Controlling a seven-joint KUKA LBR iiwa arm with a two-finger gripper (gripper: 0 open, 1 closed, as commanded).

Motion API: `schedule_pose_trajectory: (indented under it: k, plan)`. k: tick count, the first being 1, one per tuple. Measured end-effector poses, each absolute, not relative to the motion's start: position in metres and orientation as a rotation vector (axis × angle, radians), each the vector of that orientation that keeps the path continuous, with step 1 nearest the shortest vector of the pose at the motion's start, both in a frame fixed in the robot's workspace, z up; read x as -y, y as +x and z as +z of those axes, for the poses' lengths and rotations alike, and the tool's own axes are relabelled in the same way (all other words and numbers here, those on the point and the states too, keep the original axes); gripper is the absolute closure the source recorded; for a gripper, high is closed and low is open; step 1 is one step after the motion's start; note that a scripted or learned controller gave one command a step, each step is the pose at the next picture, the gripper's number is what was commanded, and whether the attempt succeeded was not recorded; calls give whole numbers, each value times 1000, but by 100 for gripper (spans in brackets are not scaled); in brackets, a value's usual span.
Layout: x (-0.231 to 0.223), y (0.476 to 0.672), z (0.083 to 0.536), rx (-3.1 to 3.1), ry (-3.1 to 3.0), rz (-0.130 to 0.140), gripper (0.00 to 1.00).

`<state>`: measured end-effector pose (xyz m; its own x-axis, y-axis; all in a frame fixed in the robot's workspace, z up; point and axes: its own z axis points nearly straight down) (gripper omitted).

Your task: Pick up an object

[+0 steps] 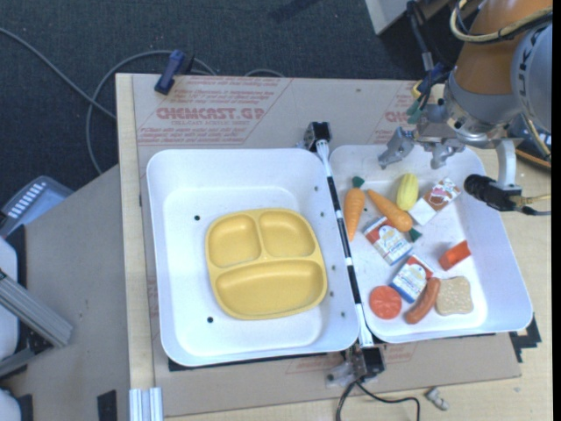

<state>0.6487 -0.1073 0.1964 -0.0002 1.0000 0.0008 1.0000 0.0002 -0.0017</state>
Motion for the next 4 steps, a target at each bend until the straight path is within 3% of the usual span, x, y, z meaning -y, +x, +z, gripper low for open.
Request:
schedule_pose_trajectory:
  k: [1, 2, 3, 4]
  plan:
    - [137, 625, 111, 2233, -2228, -11, 0]
    - [120, 613, 100, 2236, -2232, -18, 0]
    - [153, 649, 142, 2225, -2223, -1, 0]
    - [155, 666, 84, 2223, -2221, 1, 0]
